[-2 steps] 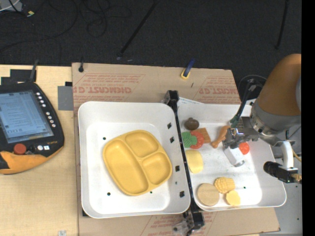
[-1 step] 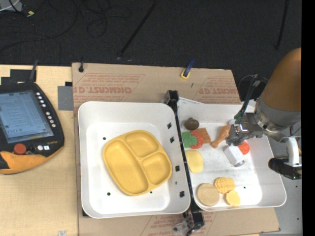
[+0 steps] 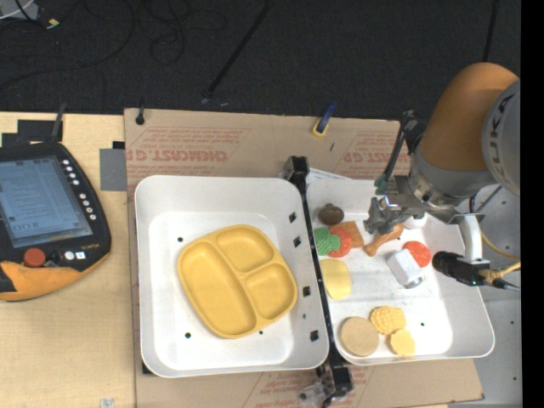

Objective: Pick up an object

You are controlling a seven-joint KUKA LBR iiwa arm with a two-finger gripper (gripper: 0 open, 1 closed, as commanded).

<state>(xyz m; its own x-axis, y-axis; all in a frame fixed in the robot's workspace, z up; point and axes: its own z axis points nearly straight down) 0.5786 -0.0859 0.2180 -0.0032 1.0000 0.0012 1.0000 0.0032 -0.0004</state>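
Observation:
My gripper (image 3: pixel 384 221) hangs low over the upper middle of the right bin (image 3: pixel 463 334). Its tip is right above one end of a thin orange stick-shaped piece (image 3: pixel 382 242). To its left lie a small brown piece (image 3: pixel 330 215), a green leafy piece (image 3: pixel 325 243) and a red-orange piece (image 3: pixel 347 235). A red and white piece (image 3: pixel 416 252) and a white cylinder (image 3: pixel 403 269) lie to its lower right. Nearer the front are a pale yellow piece (image 3: pixel 336 279), a tan round disc (image 3: pixel 358 337), a yellow waffle-like piece (image 3: pixel 388 319) and a small yellow piece (image 3: pixel 402 343).
The left bin (image 3: pixel 161 228) holds a yellow divided plate (image 3: pixel 238 279). A black divider (image 3: pixel 308 253) runs between the two bins. A control tablet (image 3: pixel 42 215) lies on the bench at far left. The arm's orange band (image 3: pixel 467 113) looms over the right bin's back right.

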